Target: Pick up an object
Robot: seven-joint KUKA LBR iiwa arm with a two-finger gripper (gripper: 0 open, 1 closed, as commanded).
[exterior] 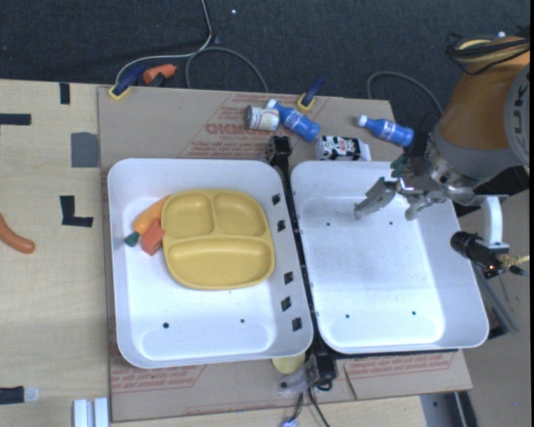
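We see tool point(393, 199) open, empty, over right bin point(374, 318); should cross to plate point(218, 238), grip rim squarely

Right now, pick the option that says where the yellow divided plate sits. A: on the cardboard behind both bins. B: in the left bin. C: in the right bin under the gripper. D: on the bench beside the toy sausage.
B: the yellow divided plate lies inside the left bin, while the gripper hangs over the right bin.
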